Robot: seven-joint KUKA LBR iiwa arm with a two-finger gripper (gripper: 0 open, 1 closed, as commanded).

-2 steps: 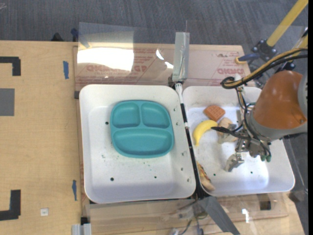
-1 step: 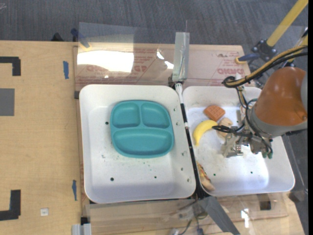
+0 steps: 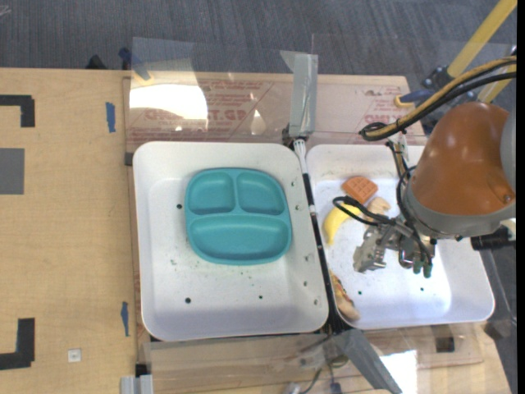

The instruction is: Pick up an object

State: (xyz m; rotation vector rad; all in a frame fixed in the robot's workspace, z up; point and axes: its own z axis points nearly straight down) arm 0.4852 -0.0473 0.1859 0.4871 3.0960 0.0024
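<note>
My gripper [image 3: 385, 251] hangs low over the middle of the right bin [image 3: 459, 298], under the grey arm with its orange band. A yellow banana [image 3: 333, 222] lies just left of the gripper. An orange waffle-like piece [image 3: 359, 189] sits behind it, with a small beige piece [image 3: 379, 206] beside that. A tan, bread-like object [image 3: 344, 297] rests against the bin's front left edge. I see nothing held between the fingers.
The left bin [image 3: 164, 294] holds a teal divided plate [image 3: 238, 215]. A clear plastic panel [image 3: 302, 97] stands behind the divider between the bins. Cables [image 3: 426, 97] trail from the arm at the upper right.
</note>
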